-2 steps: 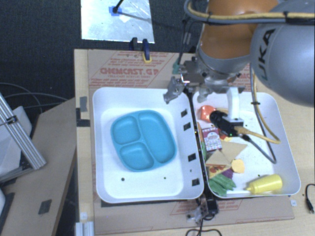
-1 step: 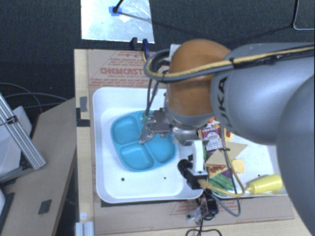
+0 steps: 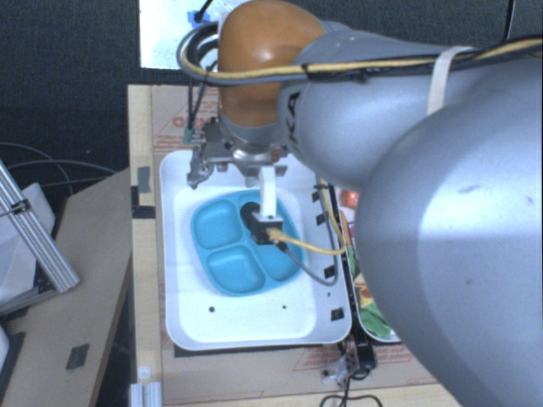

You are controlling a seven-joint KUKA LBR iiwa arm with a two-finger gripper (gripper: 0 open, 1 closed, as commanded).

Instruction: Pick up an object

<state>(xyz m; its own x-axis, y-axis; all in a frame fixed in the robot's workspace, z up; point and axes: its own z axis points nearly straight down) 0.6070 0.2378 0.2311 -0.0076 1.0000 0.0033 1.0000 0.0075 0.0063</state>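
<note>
No text, label, brand or number can be read here. Faint red print on the cardboard (image 3: 174, 125) under the bin (image 3: 246, 325) is too blurred to make out, as is the colourful sheet (image 3: 369, 308) beside it.

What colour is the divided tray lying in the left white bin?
Light blue; the divided tray shows clearly in the camera view.

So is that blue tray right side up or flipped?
Right side up: the blue tray shows its hollow compartments facing up, inside the white bin.

Soft, slightly blurred picture; even overhead light, glare on the white bin (image 3: 182, 312).
</note>
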